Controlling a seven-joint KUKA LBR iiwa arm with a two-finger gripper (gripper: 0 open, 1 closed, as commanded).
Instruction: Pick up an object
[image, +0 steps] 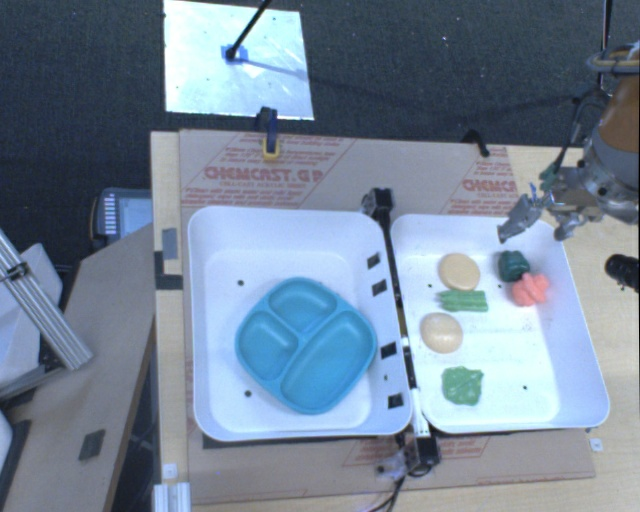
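The right bin (570, 395) holds several small items: a tan round piece (459, 271), a green flat bar (464, 300), a cream oval piece (441, 332), a green leafy piece (462, 384), a dark teal lump (513, 265) and a salmon-pink lump (531, 289). My gripper (541, 218) hangs above the bin's far right corner, its two fingers spread apart with nothing between them. It sits just up and right of the teal lump, not touching it.
The left bin (215, 300) holds a blue sectioned plate (305, 344). A black divider clip strip (390, 300) runs between the bins. Cardboard lies under both bins. A shiny metal sheet (238, 60) lies at the back left.
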